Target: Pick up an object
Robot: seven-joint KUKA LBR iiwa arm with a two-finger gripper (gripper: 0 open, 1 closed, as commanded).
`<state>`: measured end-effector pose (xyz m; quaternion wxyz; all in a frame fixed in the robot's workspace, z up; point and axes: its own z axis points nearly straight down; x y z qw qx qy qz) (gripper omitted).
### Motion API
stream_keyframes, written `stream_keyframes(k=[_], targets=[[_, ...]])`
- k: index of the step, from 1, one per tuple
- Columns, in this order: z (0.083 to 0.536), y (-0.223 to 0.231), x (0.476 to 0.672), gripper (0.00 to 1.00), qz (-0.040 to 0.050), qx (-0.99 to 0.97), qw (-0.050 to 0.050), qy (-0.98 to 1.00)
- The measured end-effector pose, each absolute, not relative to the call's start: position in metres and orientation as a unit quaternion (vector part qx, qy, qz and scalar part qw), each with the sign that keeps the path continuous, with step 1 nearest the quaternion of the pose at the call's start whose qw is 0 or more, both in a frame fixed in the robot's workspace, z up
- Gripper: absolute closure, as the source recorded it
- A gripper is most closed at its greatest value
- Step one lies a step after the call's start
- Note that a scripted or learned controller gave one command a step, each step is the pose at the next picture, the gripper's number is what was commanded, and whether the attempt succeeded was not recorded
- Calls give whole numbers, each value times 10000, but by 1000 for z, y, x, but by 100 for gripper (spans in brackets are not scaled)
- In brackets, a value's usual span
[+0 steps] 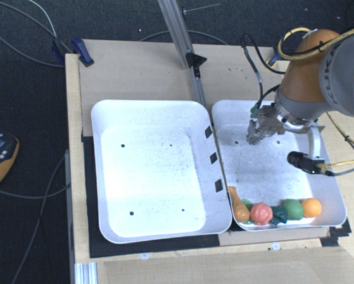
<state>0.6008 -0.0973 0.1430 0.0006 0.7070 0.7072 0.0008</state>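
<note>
Over right bin (224,114), gripper (255,136) hangs above bare floor; finger state too blurred to tell. Nothing visibly held. Toys (276,210) untouched along near wall; pick apparently not begun.

Two white bins side by side: the left bin (147,170) speckled with fine dark flecks and four black dots, the right bin (266,170) white and peppered the same way. Along its near wall, a colourful row: an orange-tan gourd shape (238,206), a pink-red ball (260,213), a teal scrap (279,215), a green ball (293,209), an orange ball (311,206). The table (135,70) is pale beige. The arm (319,70) is grey with an orange band, and the pincer (257,136) is metallic grey.
</note>
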Motion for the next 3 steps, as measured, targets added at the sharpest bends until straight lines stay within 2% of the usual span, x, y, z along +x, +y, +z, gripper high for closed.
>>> stream_keyframes(k=[2,3], targets=[[231,-95,593,100,15,7070,18,7072],[260,-95,594,100,11,7070,12,7072]])
